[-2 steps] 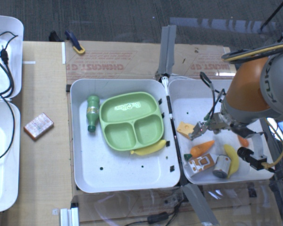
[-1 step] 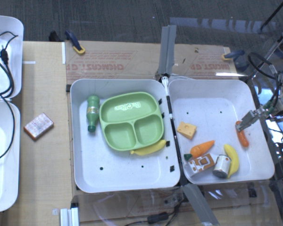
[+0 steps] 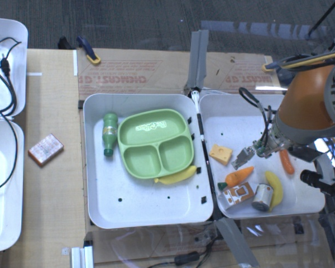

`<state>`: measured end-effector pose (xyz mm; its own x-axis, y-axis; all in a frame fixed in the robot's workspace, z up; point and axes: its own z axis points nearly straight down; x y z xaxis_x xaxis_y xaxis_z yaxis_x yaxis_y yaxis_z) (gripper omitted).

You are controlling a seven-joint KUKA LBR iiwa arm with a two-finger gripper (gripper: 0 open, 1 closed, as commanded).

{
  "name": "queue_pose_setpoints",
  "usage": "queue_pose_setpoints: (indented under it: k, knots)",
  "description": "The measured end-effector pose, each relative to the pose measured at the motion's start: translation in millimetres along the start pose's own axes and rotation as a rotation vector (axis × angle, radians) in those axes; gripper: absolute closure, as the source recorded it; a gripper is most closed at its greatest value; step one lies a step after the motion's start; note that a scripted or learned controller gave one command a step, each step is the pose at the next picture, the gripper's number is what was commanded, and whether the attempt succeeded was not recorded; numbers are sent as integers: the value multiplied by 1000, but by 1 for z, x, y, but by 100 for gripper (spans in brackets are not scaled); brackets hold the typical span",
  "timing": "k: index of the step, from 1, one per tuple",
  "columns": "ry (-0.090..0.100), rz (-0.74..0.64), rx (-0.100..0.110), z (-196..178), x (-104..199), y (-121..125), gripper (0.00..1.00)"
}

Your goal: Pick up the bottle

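The green bottle (image 3: 109, 133) lies along the left side of the left bin (image 3: 100, 205), just left of the green divided plate (image 3: 155, 142). It has a pale label band and its cap points toward the near side. My gripper (image 3: 244, 157) hangs low over the right bin (image 3: 307, 205), between a cheese wedge (image 3: 220, 153) and an orange carrot (image 3: 238, 176). It is far to the right of the bottle, with the plate and the bin walls in between. Nothing is visibly held in it.
A banana (image 3: 176, 176) rests against the plate's near edge. The right bin also holds a second carrot (image 3: 286, 162), a yellow banana (image 3: 275, 188), a metal can (image 3: 262, 197) and a small box (image 3: 238, 194). A small box (image 3: 45, 149) lies on the bench at left.
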<state>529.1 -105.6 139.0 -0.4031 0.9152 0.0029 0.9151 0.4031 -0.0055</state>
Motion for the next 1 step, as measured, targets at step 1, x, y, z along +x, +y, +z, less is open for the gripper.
queue_pose_setpoints:
  k: [1]
  knots:
    - [-3,-130,-3,-34,-80,-58,0]
